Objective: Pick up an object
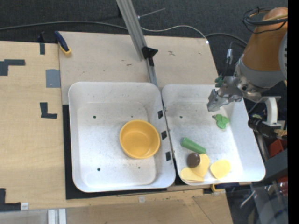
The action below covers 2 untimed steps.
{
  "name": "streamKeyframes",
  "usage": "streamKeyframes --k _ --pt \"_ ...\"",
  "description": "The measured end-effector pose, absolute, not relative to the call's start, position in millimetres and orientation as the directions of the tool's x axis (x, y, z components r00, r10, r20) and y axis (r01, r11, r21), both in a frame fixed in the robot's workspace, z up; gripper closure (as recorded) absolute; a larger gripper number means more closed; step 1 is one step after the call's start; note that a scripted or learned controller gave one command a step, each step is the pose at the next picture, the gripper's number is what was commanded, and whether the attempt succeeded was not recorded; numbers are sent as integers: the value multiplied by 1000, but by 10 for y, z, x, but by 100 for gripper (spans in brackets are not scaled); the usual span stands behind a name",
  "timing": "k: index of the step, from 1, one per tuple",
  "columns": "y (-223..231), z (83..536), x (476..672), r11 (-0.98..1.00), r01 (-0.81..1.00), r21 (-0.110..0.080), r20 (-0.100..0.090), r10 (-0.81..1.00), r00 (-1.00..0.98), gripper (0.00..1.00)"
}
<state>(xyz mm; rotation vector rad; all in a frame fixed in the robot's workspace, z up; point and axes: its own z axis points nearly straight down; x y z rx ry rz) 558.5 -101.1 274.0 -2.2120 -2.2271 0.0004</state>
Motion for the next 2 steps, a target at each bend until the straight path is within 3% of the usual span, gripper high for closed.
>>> streamKeyframes --k 1,2 --pt "-433 2675 5517 7 1000 -3 2 1000 -7 100" --pt "143 2563 5646 7 1000 -3 1 1000 -7 100"
